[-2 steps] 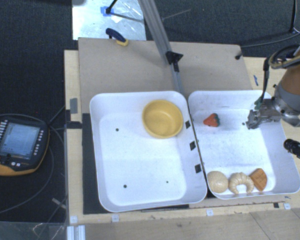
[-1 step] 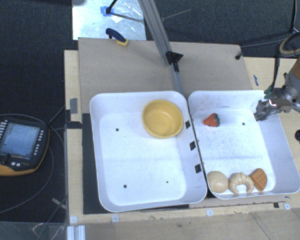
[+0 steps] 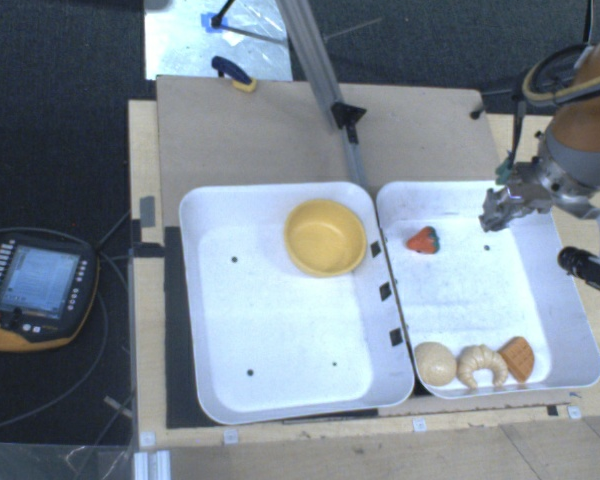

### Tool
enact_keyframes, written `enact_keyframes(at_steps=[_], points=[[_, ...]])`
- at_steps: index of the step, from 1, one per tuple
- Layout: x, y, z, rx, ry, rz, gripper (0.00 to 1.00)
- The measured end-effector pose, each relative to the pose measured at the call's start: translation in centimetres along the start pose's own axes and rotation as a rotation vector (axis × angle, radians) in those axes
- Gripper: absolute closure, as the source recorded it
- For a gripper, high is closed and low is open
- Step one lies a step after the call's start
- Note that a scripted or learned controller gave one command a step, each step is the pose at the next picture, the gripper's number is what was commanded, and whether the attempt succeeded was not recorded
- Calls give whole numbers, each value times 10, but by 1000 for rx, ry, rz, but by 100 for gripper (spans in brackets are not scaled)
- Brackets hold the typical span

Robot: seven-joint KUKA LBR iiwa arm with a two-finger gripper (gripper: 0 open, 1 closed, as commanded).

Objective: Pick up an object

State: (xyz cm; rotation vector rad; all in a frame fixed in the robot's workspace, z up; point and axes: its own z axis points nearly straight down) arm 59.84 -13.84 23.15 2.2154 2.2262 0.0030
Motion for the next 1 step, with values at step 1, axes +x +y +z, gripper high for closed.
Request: enact_keyframes(at_steps=[1], points=[[53, 5, -9, 0, 1, 0, 100]])
